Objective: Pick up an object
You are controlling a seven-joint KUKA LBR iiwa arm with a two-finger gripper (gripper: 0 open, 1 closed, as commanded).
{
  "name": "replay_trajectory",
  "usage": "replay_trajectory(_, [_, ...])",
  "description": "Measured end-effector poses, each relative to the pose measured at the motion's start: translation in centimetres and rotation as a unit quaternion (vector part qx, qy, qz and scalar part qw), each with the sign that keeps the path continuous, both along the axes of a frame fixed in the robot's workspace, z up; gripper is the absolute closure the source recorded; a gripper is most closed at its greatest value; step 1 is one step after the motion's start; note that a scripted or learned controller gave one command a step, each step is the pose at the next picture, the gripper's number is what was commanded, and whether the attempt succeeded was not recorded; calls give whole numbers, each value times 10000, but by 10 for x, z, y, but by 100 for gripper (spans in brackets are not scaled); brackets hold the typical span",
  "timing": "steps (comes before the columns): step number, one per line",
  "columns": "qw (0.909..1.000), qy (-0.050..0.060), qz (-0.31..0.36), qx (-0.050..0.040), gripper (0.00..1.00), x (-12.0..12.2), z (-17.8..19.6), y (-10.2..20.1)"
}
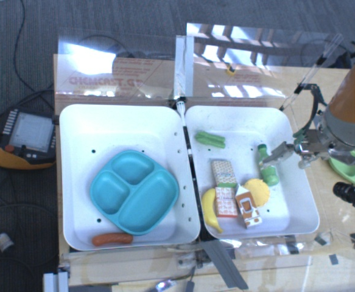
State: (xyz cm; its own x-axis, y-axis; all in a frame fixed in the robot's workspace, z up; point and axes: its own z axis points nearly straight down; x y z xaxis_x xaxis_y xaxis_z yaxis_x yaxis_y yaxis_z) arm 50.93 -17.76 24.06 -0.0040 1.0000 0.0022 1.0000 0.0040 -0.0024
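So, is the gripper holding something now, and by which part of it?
It cannot be told. The gripper is at the right bin's right edge, close to the green bottle, but the view shows nothing clearly between its fingers.

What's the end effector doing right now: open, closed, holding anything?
End effector: cannot be told; it sits over the right bin beside the green bottle, with nothing visibly held.

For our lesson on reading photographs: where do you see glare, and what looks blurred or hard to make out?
Camera view: strong glare whitens the clear panels behind the bins; the right bin is bright, its rim washing out; the gripper by the green bottle is soft and hard to read; the blue plate is evenly lit and clear.
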Motion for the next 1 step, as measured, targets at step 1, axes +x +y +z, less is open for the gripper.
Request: replay_trajectory(1, [9993,-1,-362,-20,0,21,-141,5])
